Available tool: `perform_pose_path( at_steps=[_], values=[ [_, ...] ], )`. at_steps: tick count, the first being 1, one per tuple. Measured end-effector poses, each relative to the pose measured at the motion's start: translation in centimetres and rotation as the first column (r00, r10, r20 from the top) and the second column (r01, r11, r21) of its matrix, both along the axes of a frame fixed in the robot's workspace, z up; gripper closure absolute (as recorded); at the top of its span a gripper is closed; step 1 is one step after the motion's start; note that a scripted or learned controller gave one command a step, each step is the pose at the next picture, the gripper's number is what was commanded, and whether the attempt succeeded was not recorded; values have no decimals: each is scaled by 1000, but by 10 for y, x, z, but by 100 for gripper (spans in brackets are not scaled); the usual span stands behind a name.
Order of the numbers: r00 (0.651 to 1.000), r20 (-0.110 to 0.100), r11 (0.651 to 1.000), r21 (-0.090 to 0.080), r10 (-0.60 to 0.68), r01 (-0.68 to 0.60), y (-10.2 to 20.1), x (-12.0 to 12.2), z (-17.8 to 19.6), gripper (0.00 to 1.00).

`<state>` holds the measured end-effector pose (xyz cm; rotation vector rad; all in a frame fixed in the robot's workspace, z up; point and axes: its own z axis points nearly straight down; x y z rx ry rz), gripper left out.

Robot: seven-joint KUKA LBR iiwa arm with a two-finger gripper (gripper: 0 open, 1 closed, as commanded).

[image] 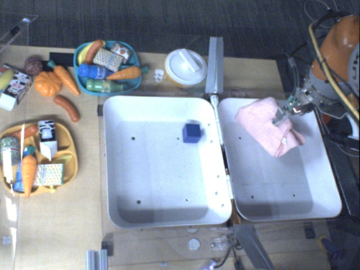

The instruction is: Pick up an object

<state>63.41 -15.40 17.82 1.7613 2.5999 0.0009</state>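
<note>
A crumpled pink cloth (pixel 264 126) lies in the upper part of the right bin (pixel 281 198). A small blue cube (pixel 192 132) sits in the left bin (pixel 157 201), toward its upper right. My gripper (pixel 283 116) comes in from the right and its tips sit down on the right side of the pink cloth, touching its folds. The grey arm with its orange band (pixel 337 44) stands above the bin's upper right corner.
A white lidded bowl (pixel 185 66) stands behind the bins beside a grey post (pixel 212 66). On the bench at left are a blue bowl of toy food (pixel 107 66), a yellow tray of toys (pixel 39 156) and loose toy vegetables (pixel 56 86).
</note>
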Motion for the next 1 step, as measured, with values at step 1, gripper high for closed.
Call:
perform_pose_path(
  at_steps=[1],
  values=[
    [984,0,984,-1,179,-179,4,-2,51,100]
  ],
)
